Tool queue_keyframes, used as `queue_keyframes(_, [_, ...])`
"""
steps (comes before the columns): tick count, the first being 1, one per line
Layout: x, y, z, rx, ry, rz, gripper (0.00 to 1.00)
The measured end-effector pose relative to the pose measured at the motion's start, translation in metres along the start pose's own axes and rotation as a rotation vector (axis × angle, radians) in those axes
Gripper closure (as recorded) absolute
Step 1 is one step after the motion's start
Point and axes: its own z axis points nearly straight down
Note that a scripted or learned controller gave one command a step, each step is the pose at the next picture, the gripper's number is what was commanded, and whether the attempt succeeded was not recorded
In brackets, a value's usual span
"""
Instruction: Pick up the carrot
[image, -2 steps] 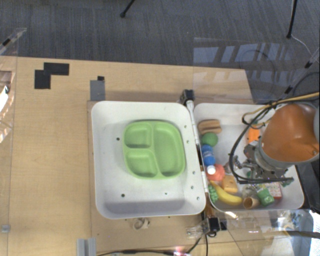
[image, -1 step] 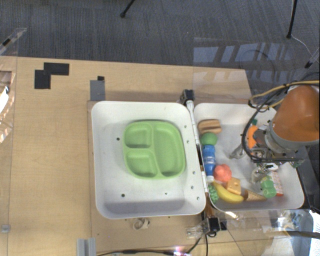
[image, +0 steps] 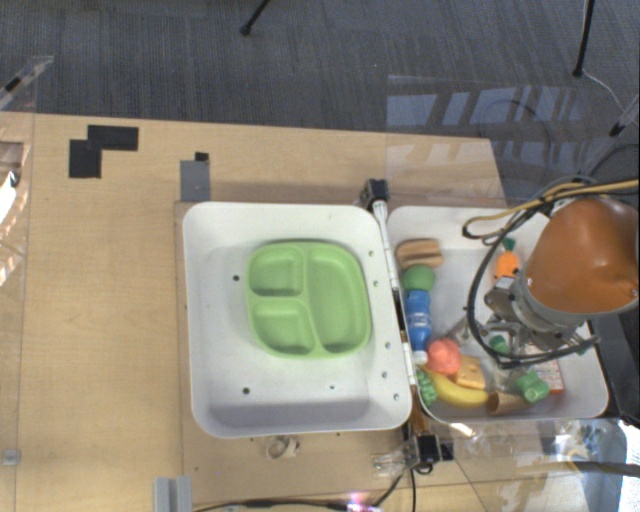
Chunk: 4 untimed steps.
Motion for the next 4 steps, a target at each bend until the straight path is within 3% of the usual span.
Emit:
queue_keyframes(1, [0.005, -0.087, -0.064, 0.006, 0.001, 0.042, 0.00])
queue_keyframes(2, [-0.009, -0.109, 0.003, -0.002, 0.003, 0.300, 0.00])
queue_keyframes(3, [-0.012, -0.112, -0.011, 0.006, -0.007, 0.302, 1.00])
queue_keyframes(4, [-0.142, -0.015, -0.100, -0.004, -0.007, 0.264, 1.00])
